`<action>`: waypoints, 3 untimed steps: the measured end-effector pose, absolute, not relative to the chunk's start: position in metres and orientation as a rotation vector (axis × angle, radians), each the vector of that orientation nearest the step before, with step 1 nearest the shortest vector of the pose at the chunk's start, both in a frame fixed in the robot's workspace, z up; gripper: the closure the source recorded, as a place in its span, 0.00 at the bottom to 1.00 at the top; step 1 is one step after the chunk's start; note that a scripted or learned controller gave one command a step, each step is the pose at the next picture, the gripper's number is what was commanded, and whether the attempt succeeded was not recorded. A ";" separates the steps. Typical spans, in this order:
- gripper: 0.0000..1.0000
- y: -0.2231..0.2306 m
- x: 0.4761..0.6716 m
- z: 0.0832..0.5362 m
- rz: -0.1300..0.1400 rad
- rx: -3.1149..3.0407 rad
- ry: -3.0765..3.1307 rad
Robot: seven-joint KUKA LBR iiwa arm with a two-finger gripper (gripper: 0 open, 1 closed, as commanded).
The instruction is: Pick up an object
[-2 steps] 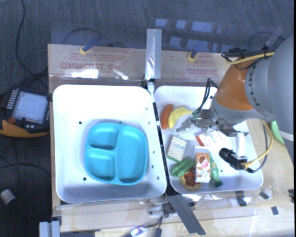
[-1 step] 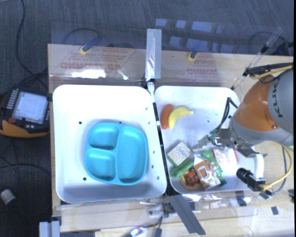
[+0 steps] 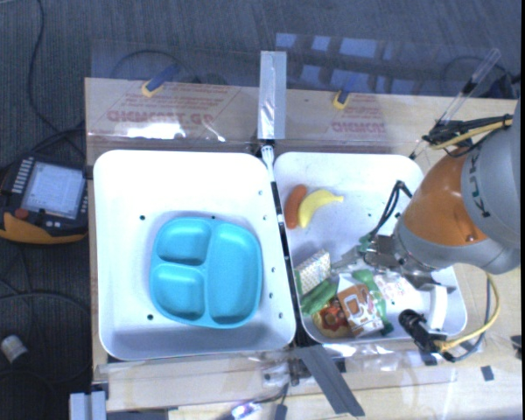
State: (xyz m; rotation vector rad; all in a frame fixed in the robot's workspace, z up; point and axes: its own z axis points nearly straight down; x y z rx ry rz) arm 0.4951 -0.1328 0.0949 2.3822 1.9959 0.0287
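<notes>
Camera view: the arm reaches in from the right over the right bin, wrist low above the clutter in that bin's front half. The gripper is tucked under the wrist and largely masked by it; cannot tell how wide the claw stands, nor whether anything sits in it. Candidate objects: a snack packet lies just toward the front-left of the claw, near it, with a green item and a checked packet to its left. The banana and an orange piece lie well apart toward the back-left, banana's long axis running roughly left-right. Judgement: the packet is probably the nearest target. The left bin holds a blue divided tray.
</notes>
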 end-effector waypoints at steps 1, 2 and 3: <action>0.00 -0.138 0.553 0.093 0.014 2.490 1.888; 0.00 -0.197 0.547 0.094 0.027 2.416 1.990; 0.00 -0.163 0.516 0.094 0.021 2.498 1.855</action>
